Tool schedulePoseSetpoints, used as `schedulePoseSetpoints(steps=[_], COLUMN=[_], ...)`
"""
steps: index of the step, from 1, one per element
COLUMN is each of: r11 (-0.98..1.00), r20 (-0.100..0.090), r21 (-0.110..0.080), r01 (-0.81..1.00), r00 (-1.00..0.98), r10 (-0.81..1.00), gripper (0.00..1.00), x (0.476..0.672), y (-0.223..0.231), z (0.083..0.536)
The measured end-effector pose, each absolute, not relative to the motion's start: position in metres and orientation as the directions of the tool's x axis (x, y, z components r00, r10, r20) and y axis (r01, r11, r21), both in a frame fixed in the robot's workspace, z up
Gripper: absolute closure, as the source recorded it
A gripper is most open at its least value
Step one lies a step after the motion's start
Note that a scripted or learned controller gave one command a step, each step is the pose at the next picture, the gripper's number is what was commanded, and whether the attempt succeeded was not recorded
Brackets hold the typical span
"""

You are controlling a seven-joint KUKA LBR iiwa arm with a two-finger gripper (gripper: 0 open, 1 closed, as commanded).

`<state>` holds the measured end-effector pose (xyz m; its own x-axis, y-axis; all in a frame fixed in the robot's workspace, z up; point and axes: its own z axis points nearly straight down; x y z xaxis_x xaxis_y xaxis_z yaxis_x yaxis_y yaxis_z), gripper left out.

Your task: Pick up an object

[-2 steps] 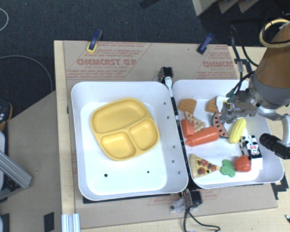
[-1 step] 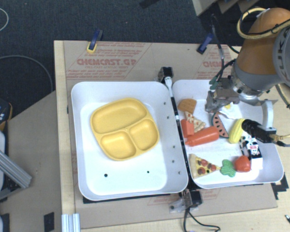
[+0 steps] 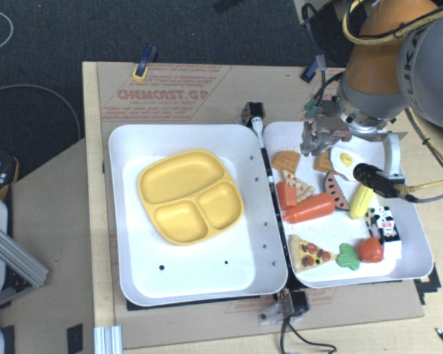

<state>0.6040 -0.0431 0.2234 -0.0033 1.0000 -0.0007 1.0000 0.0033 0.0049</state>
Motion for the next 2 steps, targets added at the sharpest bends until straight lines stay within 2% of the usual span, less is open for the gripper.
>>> schedulePoseSetpoints(steps=[1, 2], r11=[0.0, 0.0], r20=[-0.001, 0.001], r21=[0.004, -0.004], r01=[1.0, 1.0], r00=[0.0, 0.0], r10=[1.0, 1.0], gripper=[1.0, 1.0], x=[0.6, 0.589], y=[-0.055, -0.052], z=[0.235, 0.218])
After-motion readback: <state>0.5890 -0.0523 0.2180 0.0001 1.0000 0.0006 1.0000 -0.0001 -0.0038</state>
